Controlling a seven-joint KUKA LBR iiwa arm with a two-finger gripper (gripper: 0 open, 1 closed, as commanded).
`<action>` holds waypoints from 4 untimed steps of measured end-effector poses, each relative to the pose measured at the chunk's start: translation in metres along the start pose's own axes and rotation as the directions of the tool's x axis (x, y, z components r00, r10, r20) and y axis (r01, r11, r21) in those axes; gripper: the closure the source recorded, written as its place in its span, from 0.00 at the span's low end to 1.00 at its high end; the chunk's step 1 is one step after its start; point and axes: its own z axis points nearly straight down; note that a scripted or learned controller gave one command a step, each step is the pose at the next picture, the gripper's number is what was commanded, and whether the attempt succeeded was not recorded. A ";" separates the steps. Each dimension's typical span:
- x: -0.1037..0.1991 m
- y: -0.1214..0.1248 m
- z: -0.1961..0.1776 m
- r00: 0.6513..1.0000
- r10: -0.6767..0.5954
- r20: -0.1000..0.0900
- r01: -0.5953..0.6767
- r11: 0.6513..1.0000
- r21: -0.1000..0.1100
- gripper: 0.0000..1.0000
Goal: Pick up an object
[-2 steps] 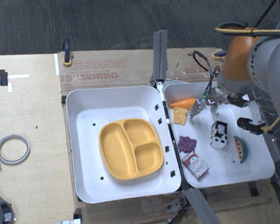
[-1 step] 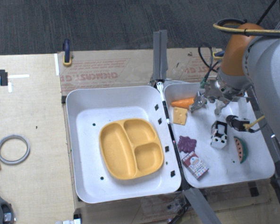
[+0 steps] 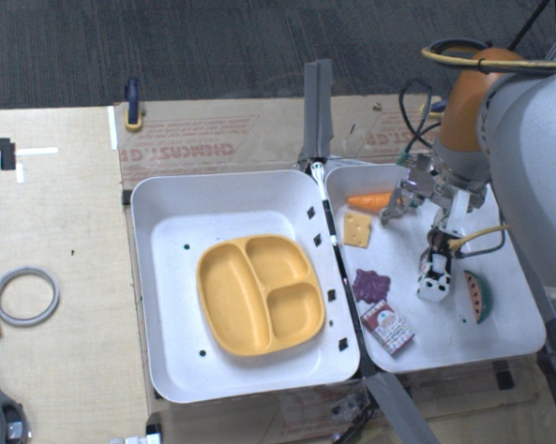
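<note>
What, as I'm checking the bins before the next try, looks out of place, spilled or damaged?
Nothing stands out. The yellow divided plate lies flat in the left bin, slightly turned. In the right bin, the carrot, cheese slice, grapes, red carton and watermelon slice lie loose, none over a wall.

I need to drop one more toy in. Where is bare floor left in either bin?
Left bin: a bare band rings the yellow plate, widest toward the back wall. Right bin: open floor between red box and watermelon slice. Crowded: its edge nearest the plate, with carrot, cheese, purple piece, and the gripper by the carrot.
</note>
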 end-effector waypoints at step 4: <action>0.032 -0.067 -0.104 0.637 0.769 -0.052 -0.770 0.637 -0.028 0.00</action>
